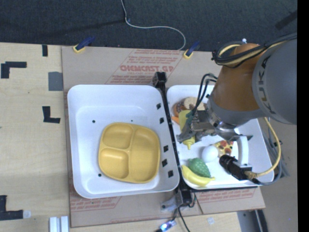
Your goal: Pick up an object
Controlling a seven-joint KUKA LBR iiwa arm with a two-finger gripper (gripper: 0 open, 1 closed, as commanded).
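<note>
Two white bins (77, 100) on cardboard-covered bench (145, 66); dark carpet (58, 8) behind; pincer (189, 135) state unclear.

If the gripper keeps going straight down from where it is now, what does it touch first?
Probably the small yellow item right under the gripper, near the left wall of the right bin. The white egg and green toy lie just beyond it. Depth is hard to judge from this slanted view.

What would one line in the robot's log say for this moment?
arm: over right bin | tool: low among toy food | nearby: banana, white egg | left bin: yellow tray
</note>
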